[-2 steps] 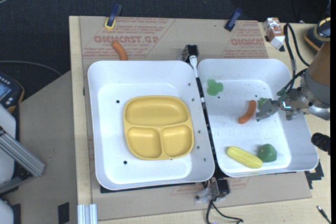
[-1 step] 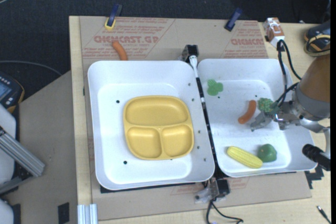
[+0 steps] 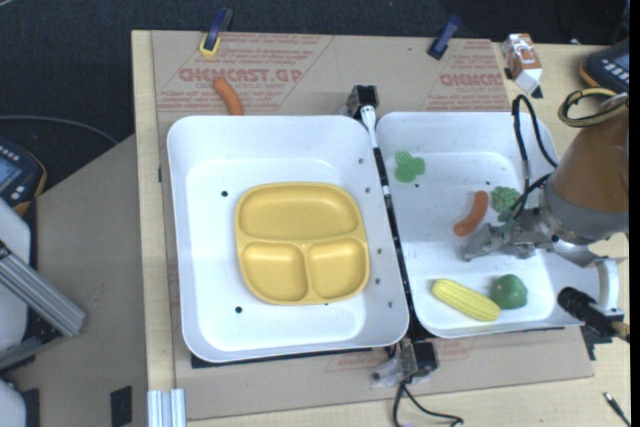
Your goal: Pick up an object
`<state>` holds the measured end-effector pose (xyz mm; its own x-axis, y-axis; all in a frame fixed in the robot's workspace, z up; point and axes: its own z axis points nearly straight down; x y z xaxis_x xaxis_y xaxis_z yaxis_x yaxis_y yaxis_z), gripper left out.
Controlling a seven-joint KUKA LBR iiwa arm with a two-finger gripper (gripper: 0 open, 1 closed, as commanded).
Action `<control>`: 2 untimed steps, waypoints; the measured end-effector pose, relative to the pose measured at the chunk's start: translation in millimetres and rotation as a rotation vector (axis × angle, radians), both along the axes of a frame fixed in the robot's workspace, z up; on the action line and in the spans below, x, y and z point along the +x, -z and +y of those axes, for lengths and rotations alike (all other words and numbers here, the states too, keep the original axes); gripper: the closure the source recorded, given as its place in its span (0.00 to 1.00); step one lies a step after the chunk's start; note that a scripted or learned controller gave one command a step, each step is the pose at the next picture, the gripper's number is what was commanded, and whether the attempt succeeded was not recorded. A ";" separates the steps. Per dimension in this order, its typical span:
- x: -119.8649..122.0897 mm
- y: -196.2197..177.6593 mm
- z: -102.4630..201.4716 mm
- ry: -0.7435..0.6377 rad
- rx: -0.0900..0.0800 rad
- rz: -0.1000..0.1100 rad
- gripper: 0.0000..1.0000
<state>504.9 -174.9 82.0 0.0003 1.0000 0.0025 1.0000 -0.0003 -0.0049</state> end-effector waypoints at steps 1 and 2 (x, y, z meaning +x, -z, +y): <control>1.0 -12.9 -0.7 0.001 -0.003 -0.006 1.00; -1.0 -56.8 -6.3 0.001 -0.005 -0.009 1.00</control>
